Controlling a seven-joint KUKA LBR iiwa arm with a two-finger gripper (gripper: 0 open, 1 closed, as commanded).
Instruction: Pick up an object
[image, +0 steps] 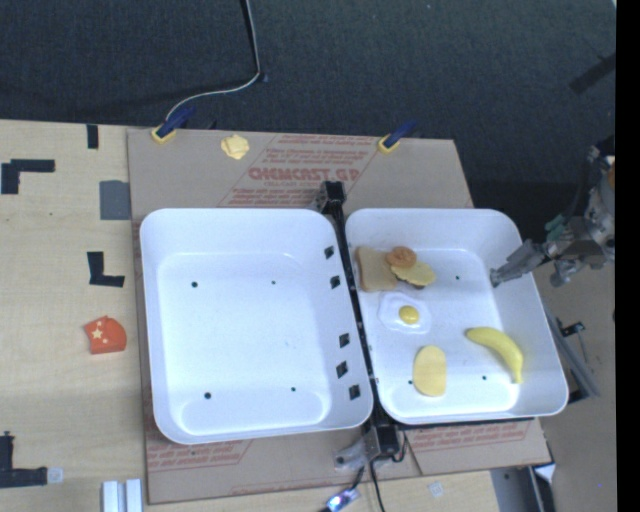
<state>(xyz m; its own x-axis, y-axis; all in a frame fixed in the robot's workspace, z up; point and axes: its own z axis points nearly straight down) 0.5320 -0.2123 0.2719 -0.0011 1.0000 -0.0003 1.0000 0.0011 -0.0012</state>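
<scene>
The claw (508, 268) sits at the right bin's (455, 222) right rim, its dark fingers pointing left over the wall; whether it is released or clenched cannot be told, and nothing shows between the fingers. Nearest the front, a yellow potato-shaped piece (430, 371) stands lengthwise; just right, a banana (497, 350) runs diagonally, tip toward the near right corner; beyond, a fried egg (406, 315); farthest, a toast slice (374, 268) under a small bun (408, 264), by the dividing wall. The left bin (240, 225) offers open floor.
</scene>
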